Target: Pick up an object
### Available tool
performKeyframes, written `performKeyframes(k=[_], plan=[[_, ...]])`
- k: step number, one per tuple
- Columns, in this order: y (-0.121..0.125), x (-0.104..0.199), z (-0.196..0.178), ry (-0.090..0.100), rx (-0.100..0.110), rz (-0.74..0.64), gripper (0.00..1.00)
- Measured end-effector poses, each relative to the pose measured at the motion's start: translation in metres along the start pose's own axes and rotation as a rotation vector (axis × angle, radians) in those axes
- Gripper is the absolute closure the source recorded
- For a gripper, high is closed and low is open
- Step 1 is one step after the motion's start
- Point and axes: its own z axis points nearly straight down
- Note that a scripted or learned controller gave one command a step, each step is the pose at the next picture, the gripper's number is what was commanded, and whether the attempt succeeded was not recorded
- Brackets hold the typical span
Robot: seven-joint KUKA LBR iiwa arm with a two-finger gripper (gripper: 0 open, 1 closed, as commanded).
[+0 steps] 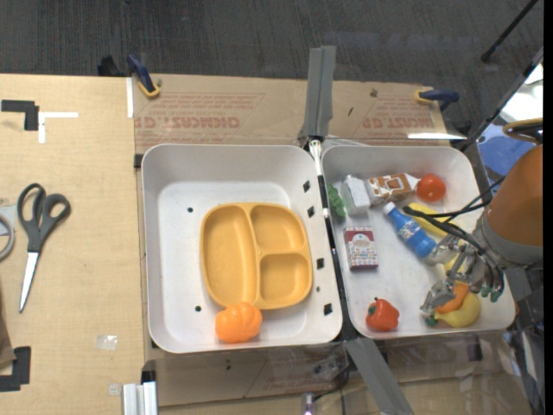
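My gripper (445, 294) is down in the front right corner of the right bin (403, 280). It sits right over a small orange piece (453, 301) and a yellow fruit (465, 315), and it hides part of both. A red pepper (382, 315) lies just to its left. Further back are a blue bottle (410, 232), a yellow banana-like item (429, 217), a red tomato (431, 188), a brown box (390, 187), a white packet (354, 195), a green item (336, 201) and a small patterned box (361, 249).
The left bin (157, 258) holds a yellow divided plate (256, 256) and an orange pepper (238, 322) by its front wall. Scissors (36, 232) lie on the wooden bench at the far left. The arm's orange band (525, 199) hangs over the right bin's right wall.
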Motion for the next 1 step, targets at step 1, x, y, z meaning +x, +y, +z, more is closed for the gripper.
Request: performKeyframes(k=[1], plan=[[0.0009, -0.0018, -0.0097, -0.004, -0.001, -0.002, 1.00]])
